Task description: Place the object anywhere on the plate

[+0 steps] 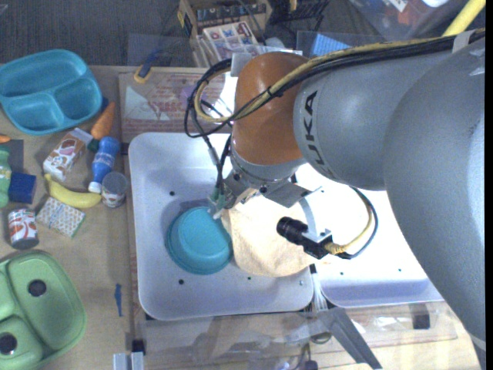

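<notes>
1. My fingers [221, 200] hang low in the left white bin [150, 168], at the upper rim of the blue bowl [199, 241] and just beside the edge of the tan plate [262, 245]. My own wrist and orange band cover them from above, so I cannot tell whether they are spread or pressed together, nor whether anything sits between them.

2. The blue bowl looks to me like the object I am meant to move. It stands upright on the bin floor, its right side touching or slightly overlapping the plate's left edge; I cannot tell which.

3. The plate lies flat in the same bin, toward its right wall, partly under my wrist and the black camera unit [304, 236] mounted on it.

4. My judgement: the placing is not done. Most of the bowl is off the plate, resting on the white floor.

5. What is left, as I read it: get a sure hold on the bowl's rim, lift it clear, carry it a short way right over the plate, and set it down.

6. The right bin [385, 284] plays no part.
</notes>
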`<state>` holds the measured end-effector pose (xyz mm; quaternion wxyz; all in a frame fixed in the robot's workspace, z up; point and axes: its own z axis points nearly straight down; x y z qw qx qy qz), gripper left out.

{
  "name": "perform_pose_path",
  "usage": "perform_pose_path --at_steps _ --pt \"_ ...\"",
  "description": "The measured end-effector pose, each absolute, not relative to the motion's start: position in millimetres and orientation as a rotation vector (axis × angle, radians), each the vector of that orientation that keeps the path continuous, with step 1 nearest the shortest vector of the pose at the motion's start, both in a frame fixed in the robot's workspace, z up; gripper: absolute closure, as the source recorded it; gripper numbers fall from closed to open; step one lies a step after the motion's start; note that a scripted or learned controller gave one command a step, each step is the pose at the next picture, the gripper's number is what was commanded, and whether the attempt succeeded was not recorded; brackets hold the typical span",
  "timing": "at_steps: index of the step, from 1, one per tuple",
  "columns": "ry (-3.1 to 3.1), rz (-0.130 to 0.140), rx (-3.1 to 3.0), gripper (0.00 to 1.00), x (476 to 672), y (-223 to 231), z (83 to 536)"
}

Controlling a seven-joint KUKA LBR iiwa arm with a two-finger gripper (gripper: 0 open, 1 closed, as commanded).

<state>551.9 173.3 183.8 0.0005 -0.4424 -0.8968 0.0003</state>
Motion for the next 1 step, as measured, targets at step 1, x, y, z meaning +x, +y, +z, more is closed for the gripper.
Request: perform_pose_path --at_steps 1 --pt "-2.817 0.0 -1.39 0.0 552.1 173.2 184.0"
